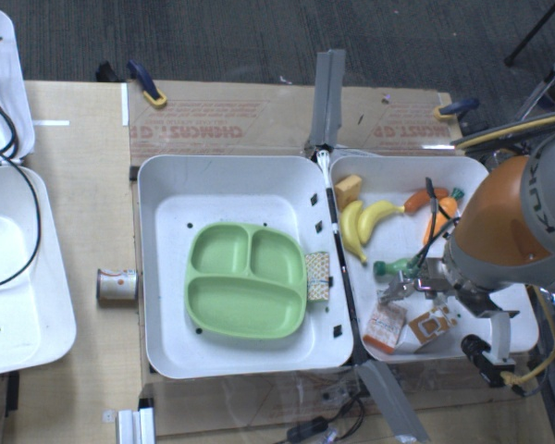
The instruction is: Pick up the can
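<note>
The can [117, 285] is small and silver with a reddish end. It lies on its side on the wooden bench, just outside the left wall of the left bin [157, 248]. My gripper [403, 287] is far from it, low over the middle of the right bin [472, 166]. It hangs above a small green item [387, 268] and a red and white packet [383, 327]. The orange-banded wrist [499, 215] covers the right side of that bin.
A green divided plate [248, 280] fills the left bin, with a patterned sponge [317, 274] at its right edge. The right bin holds bananas [363, 222], a carrot [424, 202], a tan block [349, 189] and a brown packet [431, 326]. A white fixture [18, 276] with cables stands left of the can.
</note>
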`<state>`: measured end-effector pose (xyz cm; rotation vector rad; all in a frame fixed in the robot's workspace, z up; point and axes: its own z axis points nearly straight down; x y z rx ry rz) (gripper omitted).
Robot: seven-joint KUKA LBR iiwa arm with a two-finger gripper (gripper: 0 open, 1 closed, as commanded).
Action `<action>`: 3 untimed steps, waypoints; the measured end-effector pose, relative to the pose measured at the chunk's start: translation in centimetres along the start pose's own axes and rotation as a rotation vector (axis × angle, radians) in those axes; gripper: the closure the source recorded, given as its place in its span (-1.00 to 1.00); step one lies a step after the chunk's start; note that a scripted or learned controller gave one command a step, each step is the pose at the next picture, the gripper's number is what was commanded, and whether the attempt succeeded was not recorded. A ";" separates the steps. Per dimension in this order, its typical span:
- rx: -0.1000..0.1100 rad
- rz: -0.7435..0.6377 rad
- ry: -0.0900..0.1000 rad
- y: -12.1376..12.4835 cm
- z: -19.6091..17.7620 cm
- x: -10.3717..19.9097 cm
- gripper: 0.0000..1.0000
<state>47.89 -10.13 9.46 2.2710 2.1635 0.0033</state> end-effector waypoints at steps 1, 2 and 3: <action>0.006 -0.167 0.001 8.9 0.4 -2.0 -1.00; 0.004 -0.173 0.001 3.3 0.2 -7.8 -1.00; 0.007 -0.360 0.003 1.2 0.4 -1.9 -1.00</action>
